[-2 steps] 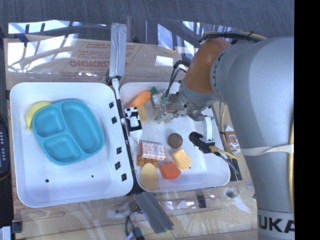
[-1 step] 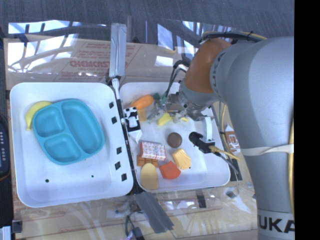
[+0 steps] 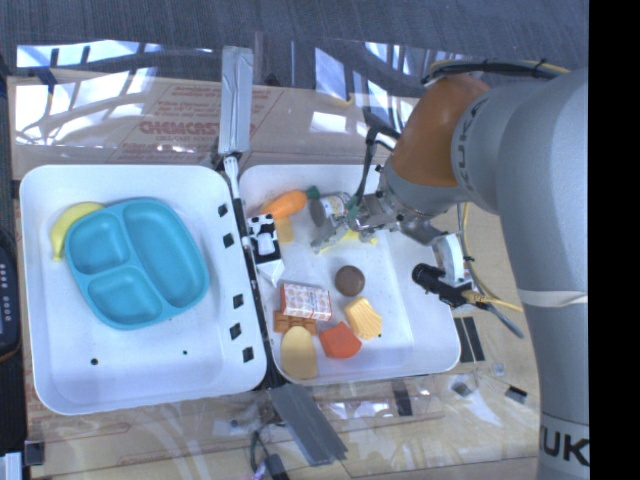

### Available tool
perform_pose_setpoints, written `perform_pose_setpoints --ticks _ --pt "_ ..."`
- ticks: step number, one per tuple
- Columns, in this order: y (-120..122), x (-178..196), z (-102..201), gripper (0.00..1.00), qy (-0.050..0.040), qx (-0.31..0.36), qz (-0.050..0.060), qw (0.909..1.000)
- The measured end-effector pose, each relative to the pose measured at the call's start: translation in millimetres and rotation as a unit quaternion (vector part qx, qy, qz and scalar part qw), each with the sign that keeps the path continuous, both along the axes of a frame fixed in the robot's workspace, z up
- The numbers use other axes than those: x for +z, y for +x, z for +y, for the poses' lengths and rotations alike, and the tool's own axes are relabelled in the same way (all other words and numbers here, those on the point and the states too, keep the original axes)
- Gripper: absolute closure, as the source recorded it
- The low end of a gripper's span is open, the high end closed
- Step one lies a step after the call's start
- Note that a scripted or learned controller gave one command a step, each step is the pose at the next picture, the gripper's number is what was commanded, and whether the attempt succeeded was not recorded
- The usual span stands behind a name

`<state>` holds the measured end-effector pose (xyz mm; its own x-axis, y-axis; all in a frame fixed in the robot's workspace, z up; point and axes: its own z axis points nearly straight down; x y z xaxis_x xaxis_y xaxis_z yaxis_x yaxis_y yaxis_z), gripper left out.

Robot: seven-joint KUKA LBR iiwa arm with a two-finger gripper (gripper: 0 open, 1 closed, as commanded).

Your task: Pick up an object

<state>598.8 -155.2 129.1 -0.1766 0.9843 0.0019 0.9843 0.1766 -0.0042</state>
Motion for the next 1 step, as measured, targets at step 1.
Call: perform_pose_setpoints --ticks 1 --pt "-73.1 -32.1 10.6 0.0 -0.0016 -0.027 -0.008 0.9996"
